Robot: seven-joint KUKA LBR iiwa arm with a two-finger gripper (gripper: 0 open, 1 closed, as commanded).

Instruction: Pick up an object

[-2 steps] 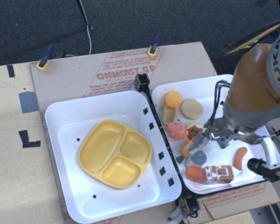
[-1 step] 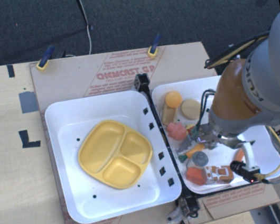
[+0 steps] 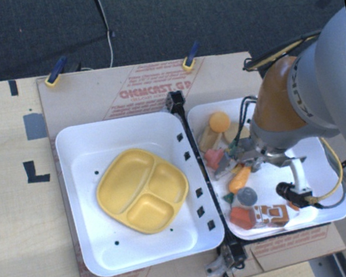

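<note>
**Arm over right bin, grasp unconfirmed**

Nearest the camera, the right bin [image 3: 332, 211] held a red block [image 3: 241, 216] and a printed packet [image 3: 271, 215] along its front wall, with a grey disc [image 3: 247, 196] just behind. Further in, the gripper [image 3: 250, 156] sat low among an orange piece [image 3: 239, 178] and a pink item [image 3: 215, 157], likely placed to take one of them; whether it was open or closed could not be determined. An orange ball [image 3: 220, 121] lay beyond. The left bin [image 3: 81, 184] carried a yellow tray [image 3: 143, 190], apart from the work.
</note>
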